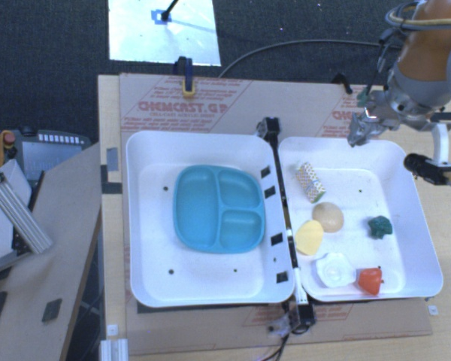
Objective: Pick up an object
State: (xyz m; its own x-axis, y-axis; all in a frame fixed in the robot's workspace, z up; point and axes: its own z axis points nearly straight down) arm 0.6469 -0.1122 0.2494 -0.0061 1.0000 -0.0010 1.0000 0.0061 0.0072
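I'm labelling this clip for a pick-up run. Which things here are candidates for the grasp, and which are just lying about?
Job:
- patterned cylinder
- tan round object
- yellow rounded object
- dark green lumpy object
- white round object
- red object
- gripper, above the right white bin

Lying about:
- blue divided plastic plate
- left white bin
- yellow clamp
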